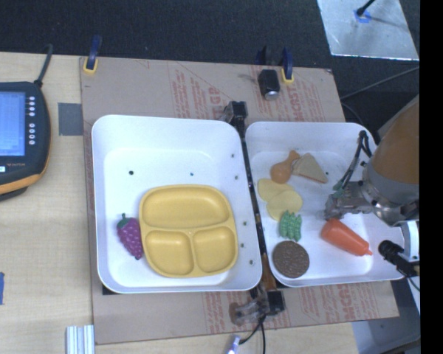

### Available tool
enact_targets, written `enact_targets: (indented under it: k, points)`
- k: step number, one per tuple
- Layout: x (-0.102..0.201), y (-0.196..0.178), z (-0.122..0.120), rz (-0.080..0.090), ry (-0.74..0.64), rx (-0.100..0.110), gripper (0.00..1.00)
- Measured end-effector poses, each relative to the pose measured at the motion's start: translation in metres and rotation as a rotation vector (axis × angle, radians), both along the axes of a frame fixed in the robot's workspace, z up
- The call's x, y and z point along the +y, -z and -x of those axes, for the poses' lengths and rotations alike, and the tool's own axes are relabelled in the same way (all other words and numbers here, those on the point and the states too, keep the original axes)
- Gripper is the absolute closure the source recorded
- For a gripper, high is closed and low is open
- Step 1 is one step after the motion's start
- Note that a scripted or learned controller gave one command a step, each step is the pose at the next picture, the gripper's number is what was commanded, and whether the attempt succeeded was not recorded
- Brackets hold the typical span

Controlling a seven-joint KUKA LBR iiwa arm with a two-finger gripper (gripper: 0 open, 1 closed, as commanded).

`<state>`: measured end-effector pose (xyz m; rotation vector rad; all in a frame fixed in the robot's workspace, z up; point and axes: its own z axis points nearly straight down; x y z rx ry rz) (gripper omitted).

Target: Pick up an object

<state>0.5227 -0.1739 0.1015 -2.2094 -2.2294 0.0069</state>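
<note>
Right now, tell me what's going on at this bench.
A grey arm with an orange band reaches in from the right, its pincer low over the right bin, just above a toy carrot. Nothing can be seen held. Nearby lie a green piece, a brown round disc, yellow slices and a tan wedge. The left bin holds a yellow divided plate and purple grapes.
</note>
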Motion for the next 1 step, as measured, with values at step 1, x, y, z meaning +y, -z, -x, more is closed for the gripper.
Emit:
enact_targets:
  k: [1]
  points:
    - [0.0001, 0.0, 0.0, 0.0, 0.0, 0.0, 0.0]
